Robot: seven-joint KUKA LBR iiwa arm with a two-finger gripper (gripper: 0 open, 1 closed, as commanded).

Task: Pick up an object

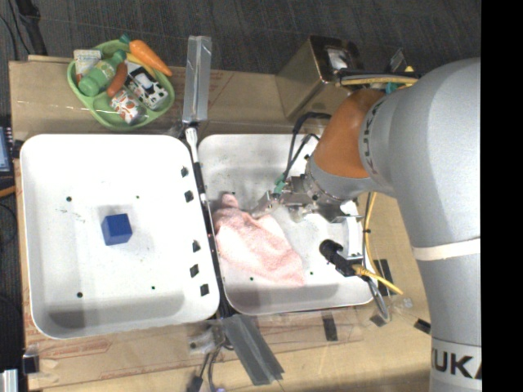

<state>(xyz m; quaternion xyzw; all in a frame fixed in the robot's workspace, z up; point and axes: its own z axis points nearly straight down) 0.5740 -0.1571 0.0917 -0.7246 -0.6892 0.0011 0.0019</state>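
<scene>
Our hand (274,200) hung over the right bin (245,149), its grip impossible to tell, beside the pink cloth (255,247) heaped against that bin's left wall, which we judged light, soft and floppy, best pinched at a raised fold.

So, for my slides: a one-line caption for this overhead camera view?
KUKA arm's gripper at a pink cloth in the right bin; blue cube in the left bin.

The arm (384,137) hides its jaws from above.
</scene>
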